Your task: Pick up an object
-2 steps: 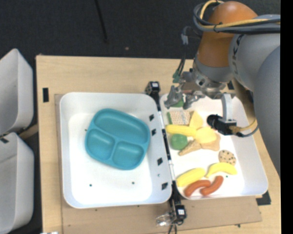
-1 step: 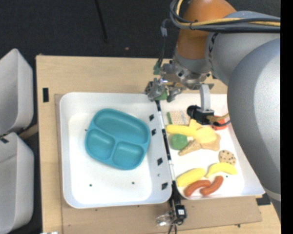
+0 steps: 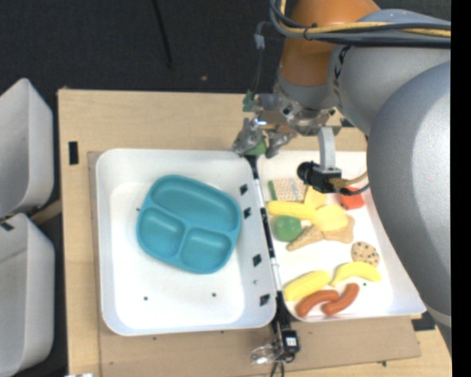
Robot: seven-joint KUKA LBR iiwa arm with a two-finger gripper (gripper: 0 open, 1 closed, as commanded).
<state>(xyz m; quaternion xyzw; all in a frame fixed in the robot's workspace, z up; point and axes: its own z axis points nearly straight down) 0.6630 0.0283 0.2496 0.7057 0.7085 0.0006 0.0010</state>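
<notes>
Toy foods (image 3: pixel 323 225) lie clustered in the right bin (image 3: pixel 392 293): bananas, sausages, cookie, green piece.

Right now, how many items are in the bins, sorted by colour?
Teal: 1, the divided plate in the left bin.
Yellow: 3, all in the right bin.
Green: 1.
Tan: 3, counting the cracker and the spotted cookie.
Red or orange: 2.
Total: 10.
Some pieces overlap, so the tan count is approximate.
</notes>
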